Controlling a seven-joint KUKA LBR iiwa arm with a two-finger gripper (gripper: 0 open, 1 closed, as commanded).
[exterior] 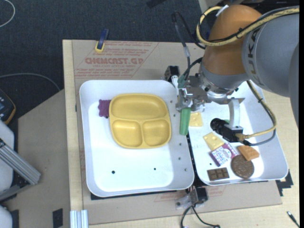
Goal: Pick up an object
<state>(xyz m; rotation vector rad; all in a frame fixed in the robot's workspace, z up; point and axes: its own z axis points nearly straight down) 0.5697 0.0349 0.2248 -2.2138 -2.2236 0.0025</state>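
Note:
My gripper (189, 106) hangs over the seam between the two white bins, near the left edge of the right bin (273, 148). A green stick (184, 121) hangs straight down from it, its top end pinched between the fingers and its lower end over the rim of the left bin (133, 177). The right bin holds a yellow cheese wedge (213, 140), a pale yellow piece (196, 119), a purple packet (222, 153), a round brown cookie (242, 166), a chocolate bar (218, 174) and an orange cracker (248, 152).
A yellow divided tray (140, 119) fills the upper middle of the left bin, with a purple lump (103, 107) at its left side. The arm's orange band and grey body loom over the back of the right bin.

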